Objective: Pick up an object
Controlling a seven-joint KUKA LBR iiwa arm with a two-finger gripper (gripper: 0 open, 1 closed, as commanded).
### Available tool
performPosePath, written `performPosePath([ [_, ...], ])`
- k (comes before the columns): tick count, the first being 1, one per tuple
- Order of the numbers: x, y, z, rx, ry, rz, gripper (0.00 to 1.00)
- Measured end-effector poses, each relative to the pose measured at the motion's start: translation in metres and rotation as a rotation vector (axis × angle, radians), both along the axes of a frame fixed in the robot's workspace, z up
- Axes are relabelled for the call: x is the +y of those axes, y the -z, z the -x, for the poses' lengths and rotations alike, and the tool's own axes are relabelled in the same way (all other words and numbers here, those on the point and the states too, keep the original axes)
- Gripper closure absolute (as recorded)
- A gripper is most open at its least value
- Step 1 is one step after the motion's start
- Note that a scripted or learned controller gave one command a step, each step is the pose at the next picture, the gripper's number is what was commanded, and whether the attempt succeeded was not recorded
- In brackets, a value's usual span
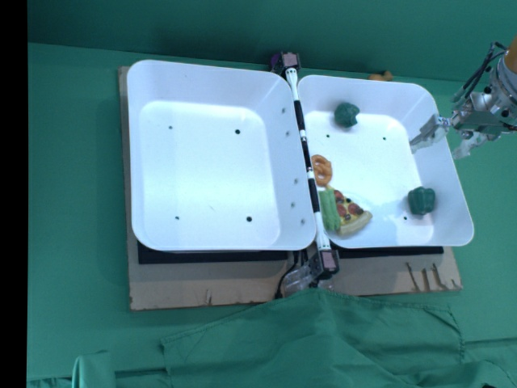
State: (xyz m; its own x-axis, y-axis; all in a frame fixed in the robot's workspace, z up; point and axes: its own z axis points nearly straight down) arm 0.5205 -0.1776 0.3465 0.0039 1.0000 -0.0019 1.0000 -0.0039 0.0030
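The counter (73, 176) carries two white bins side by side on a cardboard sheet (202, 289). The left bin (141, 95) sits beside the right bin (452, 225), which holds every candidate. A pizza slice (349, 214) and a pretzel (321, 168) lie against its left wall, one green pepper (346, 114) near the far edge, another green pepper (421, 200) by the right wall. The end effector (449, 138) hangs at the bin's right rim, fingers spread wide with nothing between them, seemingly positioned for a descent.

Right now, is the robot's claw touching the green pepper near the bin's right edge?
Apart. The camera view shows the gripper up by the right bin's rim, with bare white bin floor between it and the green pepper lower down.
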Motion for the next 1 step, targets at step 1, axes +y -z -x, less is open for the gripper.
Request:
performPosePath([
  [1, -0.0036, 0.1012, -0.021, 0.006, 0.0, -0.001, 0.0],
])
